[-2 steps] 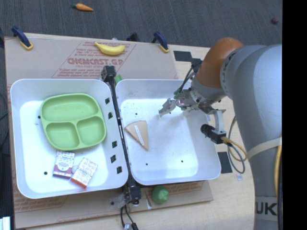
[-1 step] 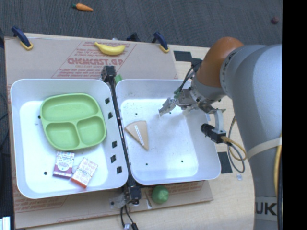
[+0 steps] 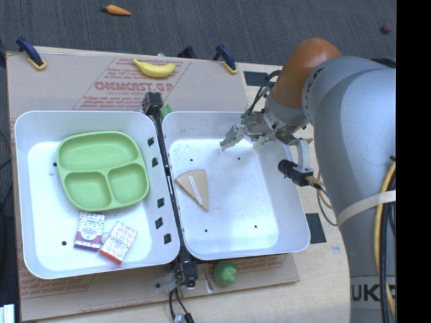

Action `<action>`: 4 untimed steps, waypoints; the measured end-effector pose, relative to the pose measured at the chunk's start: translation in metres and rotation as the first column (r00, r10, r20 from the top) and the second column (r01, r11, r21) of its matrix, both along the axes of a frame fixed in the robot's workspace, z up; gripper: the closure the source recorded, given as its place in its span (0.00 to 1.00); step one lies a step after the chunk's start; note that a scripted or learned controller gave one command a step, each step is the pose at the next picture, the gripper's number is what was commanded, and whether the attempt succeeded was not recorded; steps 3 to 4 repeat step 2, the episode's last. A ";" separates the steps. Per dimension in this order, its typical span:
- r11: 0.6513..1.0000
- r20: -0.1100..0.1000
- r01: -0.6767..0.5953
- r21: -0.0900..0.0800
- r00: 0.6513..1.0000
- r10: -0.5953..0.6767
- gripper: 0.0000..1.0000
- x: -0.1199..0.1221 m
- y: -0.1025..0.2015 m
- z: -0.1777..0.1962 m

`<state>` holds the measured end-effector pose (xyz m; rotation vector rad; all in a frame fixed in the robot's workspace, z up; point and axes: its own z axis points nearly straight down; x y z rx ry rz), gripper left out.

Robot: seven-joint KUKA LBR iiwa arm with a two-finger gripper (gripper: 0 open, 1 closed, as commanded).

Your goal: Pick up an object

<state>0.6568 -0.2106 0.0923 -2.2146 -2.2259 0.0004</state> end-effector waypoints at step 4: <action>1.000 -0.001 -0.005 0.000 1.000 0.005 0.00 0.000 0.001 0.011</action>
